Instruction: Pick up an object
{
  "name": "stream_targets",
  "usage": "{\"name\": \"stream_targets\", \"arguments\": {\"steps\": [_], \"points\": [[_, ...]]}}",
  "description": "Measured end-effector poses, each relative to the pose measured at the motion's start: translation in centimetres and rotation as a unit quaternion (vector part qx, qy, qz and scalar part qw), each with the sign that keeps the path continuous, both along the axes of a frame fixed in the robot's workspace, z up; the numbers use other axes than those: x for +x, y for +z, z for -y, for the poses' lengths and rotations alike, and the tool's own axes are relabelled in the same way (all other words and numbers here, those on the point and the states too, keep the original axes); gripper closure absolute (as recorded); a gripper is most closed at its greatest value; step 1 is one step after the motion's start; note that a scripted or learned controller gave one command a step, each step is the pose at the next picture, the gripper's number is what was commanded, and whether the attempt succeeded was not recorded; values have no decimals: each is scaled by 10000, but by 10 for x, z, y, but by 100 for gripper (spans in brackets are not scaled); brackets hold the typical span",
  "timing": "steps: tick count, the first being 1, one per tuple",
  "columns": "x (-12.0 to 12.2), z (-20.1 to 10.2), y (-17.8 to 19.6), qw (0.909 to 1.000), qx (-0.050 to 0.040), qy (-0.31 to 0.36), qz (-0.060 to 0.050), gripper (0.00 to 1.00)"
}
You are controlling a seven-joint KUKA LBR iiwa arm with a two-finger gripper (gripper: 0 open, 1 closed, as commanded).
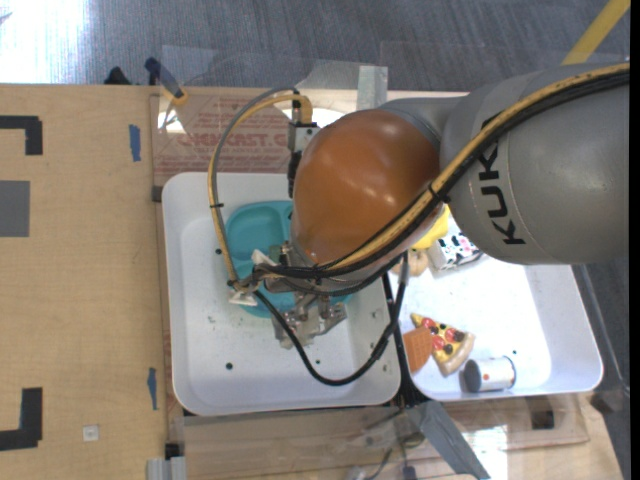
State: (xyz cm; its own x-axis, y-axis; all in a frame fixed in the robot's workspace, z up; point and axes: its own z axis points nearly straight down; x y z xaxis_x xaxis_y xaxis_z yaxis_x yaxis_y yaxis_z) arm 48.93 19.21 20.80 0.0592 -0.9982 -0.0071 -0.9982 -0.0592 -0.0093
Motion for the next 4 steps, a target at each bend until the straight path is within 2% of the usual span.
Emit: {"name": "stream_targets", "arguments": {"steps": [1,4], "points": [[-10,-35,8,9950,7,-1001,-21,100],[-7,-43,41,9948,116,-1009,55,100]]}}
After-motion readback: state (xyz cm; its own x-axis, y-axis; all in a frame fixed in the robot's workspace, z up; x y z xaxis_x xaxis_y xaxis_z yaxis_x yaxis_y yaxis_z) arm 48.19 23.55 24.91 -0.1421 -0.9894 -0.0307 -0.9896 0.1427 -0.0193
